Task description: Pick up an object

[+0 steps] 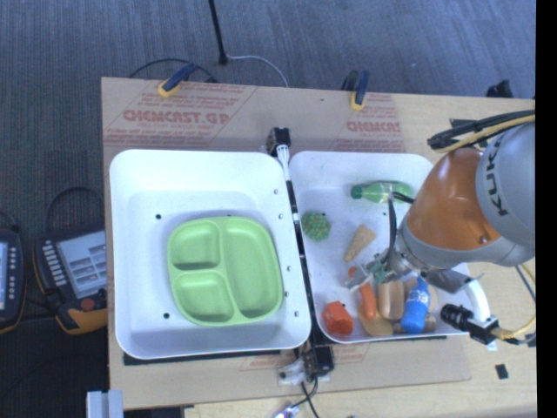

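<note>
Objects heaped in the right bin (306,174) on the worktop (122,111): green bottle (380,192) lying near the bin's far edge, round green ball (316,225) close to the left wall, tan cone (359,243) pointing toward the middle. Clustered along the near edge, red-orange block (338,318) at the near left corner, orange carrot-like piece (368,301) just beside it, tan bread-like piece (389,301) next along, blue bottle (416,306) touching that on the right. Small red scrap (353,272) between cone and cluster.

Grey arm (513,194) with orange band (446,205) reaching in over the bin's right side, wrist covering much of that half. Pincer (381,270) down just above the near-edge cluster, beside the tan piece and blue bottle; cannot tell whether apart or together, nor whether anything sits between, tips too dark and crowded to read.

Left bin (122,233) carrying a light green divided tray (224,269), three compartments, set flat near the middle, slightly toward the near right corner. Yellow clamps (177,80) gripping the worktop's far edge. Handheld control unit (77,265) on the carpet off the worktop's left edge.
</note>
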You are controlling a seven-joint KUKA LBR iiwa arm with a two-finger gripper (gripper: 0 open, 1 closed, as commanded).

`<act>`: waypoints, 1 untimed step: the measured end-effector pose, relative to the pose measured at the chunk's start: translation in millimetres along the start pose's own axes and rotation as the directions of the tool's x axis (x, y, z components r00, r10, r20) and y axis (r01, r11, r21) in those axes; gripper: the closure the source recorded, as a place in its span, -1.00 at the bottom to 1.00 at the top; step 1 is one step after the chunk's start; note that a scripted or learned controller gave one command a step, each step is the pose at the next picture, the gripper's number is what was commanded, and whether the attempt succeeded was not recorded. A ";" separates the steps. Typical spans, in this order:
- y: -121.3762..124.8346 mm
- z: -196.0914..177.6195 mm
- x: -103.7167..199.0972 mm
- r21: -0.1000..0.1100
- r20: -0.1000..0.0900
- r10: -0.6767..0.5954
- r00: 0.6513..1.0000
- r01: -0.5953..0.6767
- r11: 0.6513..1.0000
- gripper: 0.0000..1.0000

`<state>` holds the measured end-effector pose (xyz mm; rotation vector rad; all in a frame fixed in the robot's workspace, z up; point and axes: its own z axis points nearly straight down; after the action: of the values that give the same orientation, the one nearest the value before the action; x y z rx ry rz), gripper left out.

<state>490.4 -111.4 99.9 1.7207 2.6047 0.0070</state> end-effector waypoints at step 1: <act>28.2 11.2 -2.4 0.012 -0.012 -0.039 0.999 0.039 0.999 1.00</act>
<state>517.5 -102.6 89.2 1.6785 2.6513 0.0007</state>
